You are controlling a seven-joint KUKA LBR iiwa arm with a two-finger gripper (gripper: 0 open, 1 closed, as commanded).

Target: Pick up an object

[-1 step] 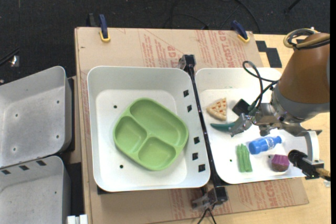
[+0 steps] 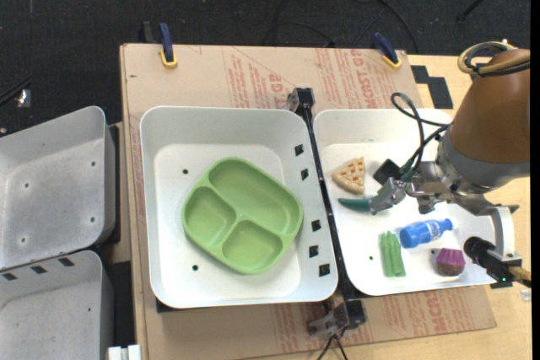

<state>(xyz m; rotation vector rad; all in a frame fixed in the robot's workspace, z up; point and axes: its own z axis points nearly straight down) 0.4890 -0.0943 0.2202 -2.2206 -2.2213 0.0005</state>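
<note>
My gripper (image 2: 386,188) hangs low over the middle of the right bin (image 2: 472,281), reaching in from the right. A dark teal curved object (image 2: 356,203) lies just left of its tip, touching or nearly touching it. A pizza slice (image 2: 350,174) lies above that, near the bin's left wall. In front of the gripper lie a blue bottle (image 2: 424,232), a bunch of green beans (image 2: 391,253) and a purple object (image 2: 449,261). I see nothing lifted off the bin floor.
The left bin (image 2: 160,147) holds a green divided plate (image 2: 243,215). A black divider (image 2: 319,190) runs between the two bins. The grey and orange arm (image 2: 494,122) covers the right bin's far right part. White trays (image 2: 51,181) sit left of the bench.
</note>
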